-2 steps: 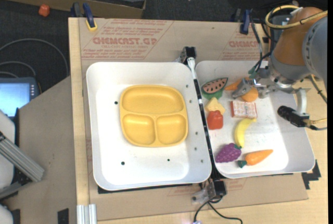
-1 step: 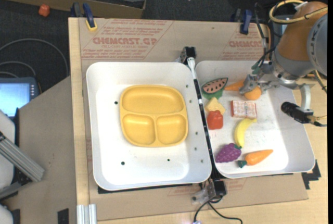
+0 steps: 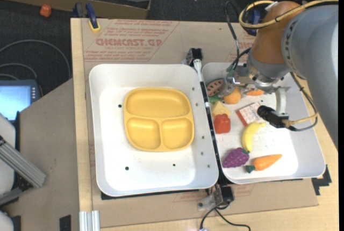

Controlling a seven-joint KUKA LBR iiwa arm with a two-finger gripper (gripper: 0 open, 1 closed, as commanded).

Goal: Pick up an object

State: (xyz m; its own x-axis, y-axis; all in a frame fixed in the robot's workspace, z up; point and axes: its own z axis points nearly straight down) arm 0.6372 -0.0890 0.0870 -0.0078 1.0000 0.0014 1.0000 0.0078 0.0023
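My gripper (image 3: 237, 84) is low over the back left part of the right bin (image 3: 306, 163), under the orange-banded wrist. A small orange fruit (image 3: 232, 98) lies right at its lower edge, touching or nearly touching it. Just left of the gripper is a round brown and green piece (image 3: 215, 86). In front lie a yellow wedge (image 3: 220, 109), a red pepper (image 3: 222, 124), a red and white box (image 3: 248, 114), a banana (image 3: 249, 135), purple grapes (image 3: 235, 157) and a carrot (image 3: 266, 161). No object shows lifted off the bin floor.
The left bin (image 3: 107, 160) holds a yellow divided plate (image 3: 159, 118). A black rail (image 3: 206, 112) runs between the two bins. The arm covers the back right of the right bin.
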